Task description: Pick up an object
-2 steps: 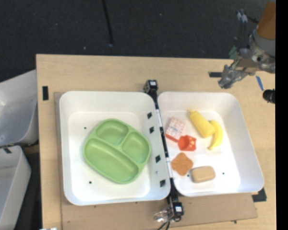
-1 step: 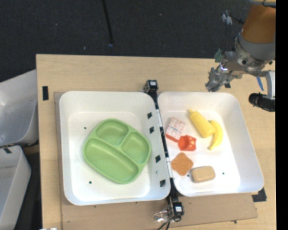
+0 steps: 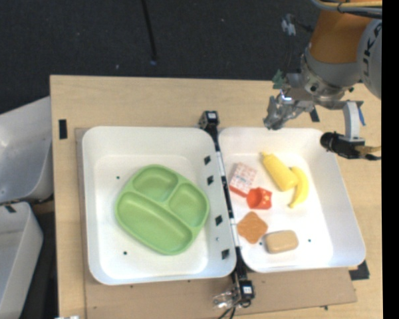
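Observation:
The right bin holds several small food toys: a yellow banana, a pink-and-white block, a red piece, an orange-brown cracker and a tan bread-like piece. My gripper hangs above the far edge of the right bin, well above and behind the banana, with nothing seen between its fingers. The arm with its orange band comes in from the upper right.
The left bin carries a green divided plate. A black clip sits at the far end of the divider between the bins. A white container stands off the bench to the left.

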Robot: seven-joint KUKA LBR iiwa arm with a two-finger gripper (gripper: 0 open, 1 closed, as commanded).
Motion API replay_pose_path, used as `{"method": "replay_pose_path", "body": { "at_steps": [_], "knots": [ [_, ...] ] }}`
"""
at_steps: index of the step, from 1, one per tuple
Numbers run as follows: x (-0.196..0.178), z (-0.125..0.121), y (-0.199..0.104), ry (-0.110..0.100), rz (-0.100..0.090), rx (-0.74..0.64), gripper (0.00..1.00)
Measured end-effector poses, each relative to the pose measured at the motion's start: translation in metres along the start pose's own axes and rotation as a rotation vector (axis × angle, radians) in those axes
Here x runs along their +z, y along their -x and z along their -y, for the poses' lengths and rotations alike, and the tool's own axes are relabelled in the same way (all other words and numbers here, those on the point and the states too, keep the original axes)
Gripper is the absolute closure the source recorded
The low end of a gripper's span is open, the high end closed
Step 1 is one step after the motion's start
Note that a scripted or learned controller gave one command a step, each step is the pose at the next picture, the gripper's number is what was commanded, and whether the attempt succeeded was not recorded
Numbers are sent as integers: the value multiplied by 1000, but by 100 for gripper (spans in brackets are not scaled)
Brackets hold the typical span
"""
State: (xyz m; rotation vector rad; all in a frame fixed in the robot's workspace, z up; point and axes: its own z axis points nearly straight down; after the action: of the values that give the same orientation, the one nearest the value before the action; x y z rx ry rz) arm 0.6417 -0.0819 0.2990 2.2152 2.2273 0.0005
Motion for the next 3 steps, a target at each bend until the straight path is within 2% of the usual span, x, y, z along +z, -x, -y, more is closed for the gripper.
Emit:
{"method": "replay_pose_path", "body": {
  "at_steps": [1, 2, 3],
  "knots": [
    [12, 12, -38, -2, 0, 1, 100],
    [24, 32, -88, -2, -1, 0, 100],
    [38, 29, -137, -2, 0, 0, 100]
  ]
}}
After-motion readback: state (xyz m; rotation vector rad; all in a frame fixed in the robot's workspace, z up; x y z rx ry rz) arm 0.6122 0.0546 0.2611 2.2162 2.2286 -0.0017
